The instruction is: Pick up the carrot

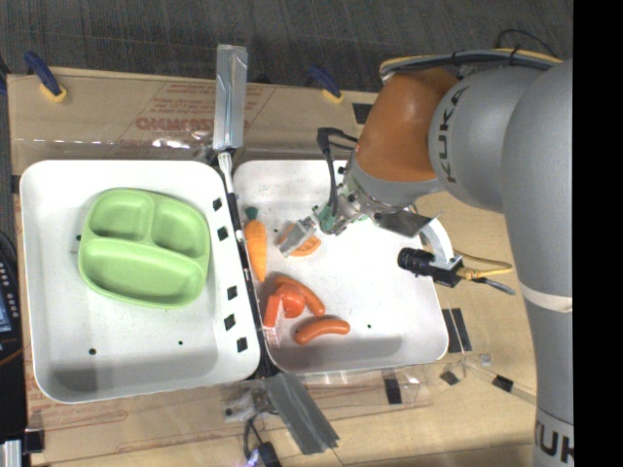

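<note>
The carrot (pixel 256 248) lies in the right bin (pixel 409 334), close against its left wall, pointing along that wall. The hand (pixel 310 232) hangs low over the middle of this bin, just beside the carrot, above a small orange slice (pixel 307 247). I cannot tell how it is set. A red pepper (pixel 289 300) and a sausage (pixel 322 329) lie nearer the front edge. A green plate (pixel 146 246) sits in the left bin (pixel 58 358).

The two bins (pixel 58 377) look like smooth, matt white plastic. The green divided tray (pixel 146 246) is soft-sheened plastic. The carrot (pixel 256 248) appears smooth and slightly glossy, like moulded plastic. The arm's grey shell (pixel 526 134) shines faintly. The counter (pixel 117 105) resembles brown cardboard.
</note>
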